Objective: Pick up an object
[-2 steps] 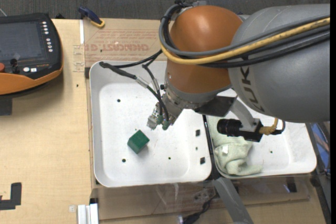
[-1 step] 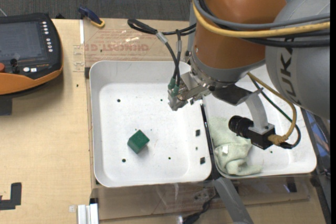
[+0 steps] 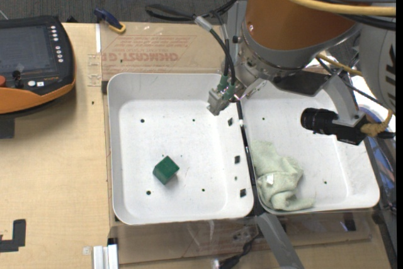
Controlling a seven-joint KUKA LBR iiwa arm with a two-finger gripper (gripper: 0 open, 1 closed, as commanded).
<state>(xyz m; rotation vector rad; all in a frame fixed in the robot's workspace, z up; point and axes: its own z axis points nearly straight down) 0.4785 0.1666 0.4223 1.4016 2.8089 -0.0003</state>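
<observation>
A small green cube (image 3: 165, 169) lies in the left bin (image 3: 126, 135), towards its front and left of centre. A crumpled pale green cloth (image 3: 280, 181) lies in the right bin (image 3: 352, 192), against the front of its left wall. The arm's wide orange band and grey wrist take up the upper right, very close to the camera. Beneath them a grey part of the gripper (image 3: 218, 99) with green wires pokes out over the back right of the left bin, well above and away from the cube. The wrist hides the rest of the gripper.
A grey and orange control pendant (image 3: 31, 63) rests on the wooden bench at far left. A brown cardboard sheet (image 3: 151, 50) lies behind the left bin, with a blue clip (image 3: 110, 20) at its corner. Black cables (image 3: 189, 12) trail behind the bins.
</observation>
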